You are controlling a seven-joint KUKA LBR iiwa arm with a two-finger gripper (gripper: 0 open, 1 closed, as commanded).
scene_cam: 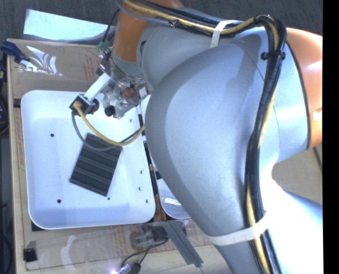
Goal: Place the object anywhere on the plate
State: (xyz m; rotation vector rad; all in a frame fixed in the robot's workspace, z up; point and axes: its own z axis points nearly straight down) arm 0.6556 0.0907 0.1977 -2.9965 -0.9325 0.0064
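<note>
A dark grey ribbed rectangular slab (95, 163) lies flat and slightly turned in the middle of the left white bin (44, 153). My gripper (113, 100) hangs over the bin's far right part, just above and beyond the slab's upper end. A yellow cable loops from the gripper down to the slab's top edge. The gripper's tip is tangled among white and black parts, and I see no object in it. The big grey arm covers most of the right half of the view.
A sliver of the right bin (172, 207) shows under the arm. Cardboard (38, 61) and a sheet of paper (61, 26) lie behind the left bin. Dark gear sits at the far left edge, and a bracket (169, 238) stands in front.
</note>
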